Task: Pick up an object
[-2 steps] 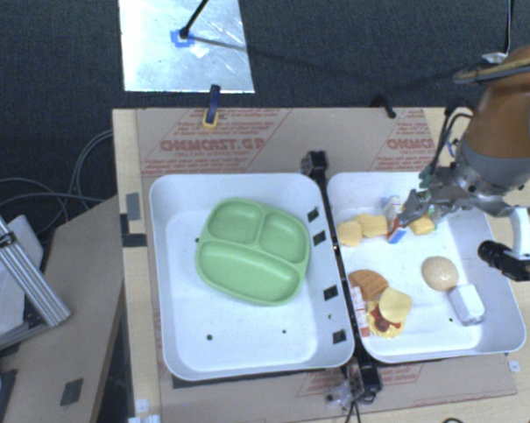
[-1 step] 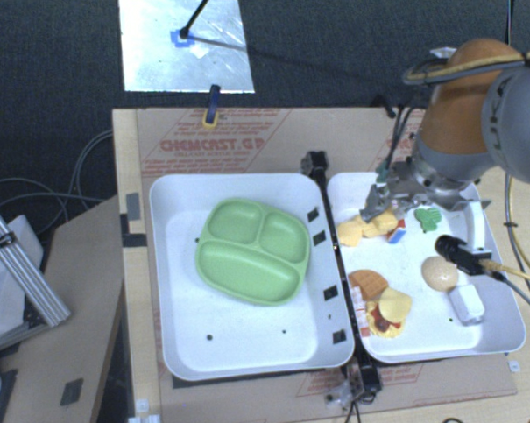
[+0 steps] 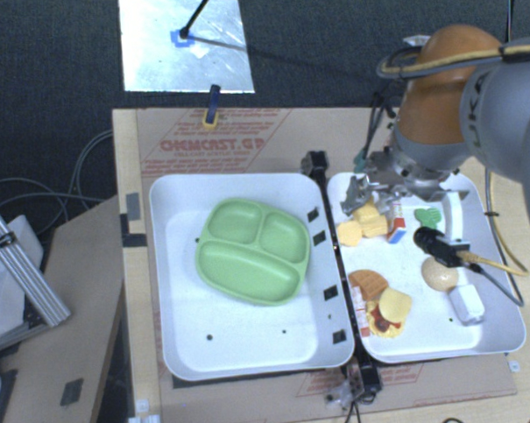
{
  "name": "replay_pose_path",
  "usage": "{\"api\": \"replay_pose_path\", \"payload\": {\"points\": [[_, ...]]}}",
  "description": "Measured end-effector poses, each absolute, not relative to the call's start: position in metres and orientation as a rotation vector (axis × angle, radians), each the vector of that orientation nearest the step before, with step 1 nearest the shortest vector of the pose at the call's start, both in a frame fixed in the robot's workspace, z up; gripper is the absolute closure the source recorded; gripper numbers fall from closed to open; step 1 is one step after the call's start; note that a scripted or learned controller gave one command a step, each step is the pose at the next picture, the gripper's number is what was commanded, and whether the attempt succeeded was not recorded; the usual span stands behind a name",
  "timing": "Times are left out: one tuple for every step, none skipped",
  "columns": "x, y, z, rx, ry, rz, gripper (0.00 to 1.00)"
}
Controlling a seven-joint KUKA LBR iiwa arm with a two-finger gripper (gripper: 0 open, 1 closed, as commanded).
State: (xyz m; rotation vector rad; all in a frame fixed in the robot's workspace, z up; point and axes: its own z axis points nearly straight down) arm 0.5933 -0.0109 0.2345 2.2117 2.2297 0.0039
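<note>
The two white bins sit side by side, and my arm (image 3: 497, 108) reaches in from the right over the right bin (image 3: 508, 325) because that is where the small, liftable things lie. The left bin (image 3: 179, 346) holds just one broad item, a green divided plate (image 3: 249, 251), lying flat near its middle. I judge it too wide and shallow to be an easy choice. In the right bin the pieces are scattered loosely. A white block (image 3: 467, 304) is near the front right corner, with a beige egg-shaped piece (image 3: 440, 276) just behind it. A brown bread-like piece (image 3: 369, 283) touches a yellow round (image 3: 394, 304) by the dividing wall, and a small green piece (image 3: 428, 216) lies further back. My gripper (image 3: 359, 196) hangs low over the back left part of this bin, pointing down. Directly beneath it is a yellow block (image 3: 368, 217), with a paler yellow disc (image 3: 348, 235) on one side and a red-and-white carton (image 3: 396, 227) on the other — a tight cluster. I take the yellow block as my likeliest target, since I am nearest to it. I cannot tell whether my jaws are parted or closed, and nothing I can see shows the block lifted; it appears to rest on the bin floor.
</note>
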Motion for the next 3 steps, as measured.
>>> {"api": "replay_pose_path", "payload": {"points": [[0.580,-0.012,0.228,2.221,2.223,-0.002,1.00],[0.600,-0.015,0.220,2.215,2.224,0.002,1.00],[0.594,-0.013,0.234,2.214,2.226,0.003,1.00]]}}
